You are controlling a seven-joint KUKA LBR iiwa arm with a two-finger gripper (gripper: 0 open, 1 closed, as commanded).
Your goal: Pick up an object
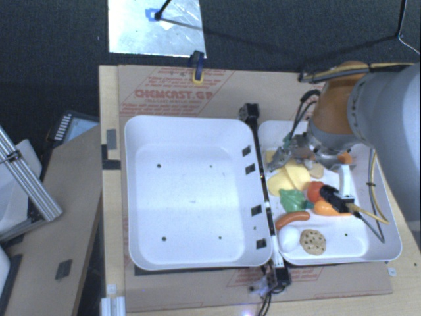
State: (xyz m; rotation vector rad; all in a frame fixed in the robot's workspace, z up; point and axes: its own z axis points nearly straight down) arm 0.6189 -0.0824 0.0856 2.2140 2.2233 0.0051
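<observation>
the arm [368,110] reaches into the right bin [381,245] from 3 o'clock. gripper [299,155] sits low at the bin's 11 o'clock, just above a yellow piece [294,176]; whether it is spread or pinching, i cannot tell. cookie [313,241] and egg [289,239] lie at 6 o'clock.

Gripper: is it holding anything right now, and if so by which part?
Cannot be told. The gripper is down in the right bin over the yellow toy, but the wrist hides its tips.
</observation>
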